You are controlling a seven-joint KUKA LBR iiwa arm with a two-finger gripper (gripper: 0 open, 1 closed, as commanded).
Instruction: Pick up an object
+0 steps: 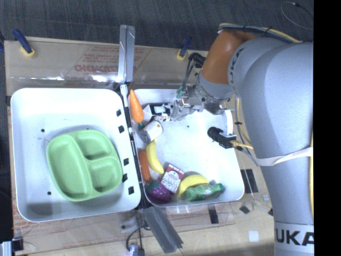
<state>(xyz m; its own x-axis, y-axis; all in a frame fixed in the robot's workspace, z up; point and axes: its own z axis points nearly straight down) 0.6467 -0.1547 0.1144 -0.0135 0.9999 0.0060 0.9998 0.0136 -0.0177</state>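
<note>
My gripper (pixel 179 109) hangs low over the far part of the right bin (pixel 230 167), reaching in from the right. Just left of it lie a small black-and-white item (pixel 157 110) and a white can with a brown end (pixel 152 130). An orange carrot (pixel 136 106) lies along the bin's left wall. Nearer the front are a banana (pixel 154 157), a second carrot (pixel 144 165), purple grapes (pixel 159 192), a red-and-white packet (pixel 172 178), a yellow fruit (pixel 191 183) and a green bottle (pixel 205 191). I see nothing held in the gripper.
The left bin (pixel 26 111) holds a green divided plate (pixel 85 164). A grey divider (pixel 126 52) stands between the bins. The big grey arm (pixel 272 100) covers the right side of the bench.
</note>
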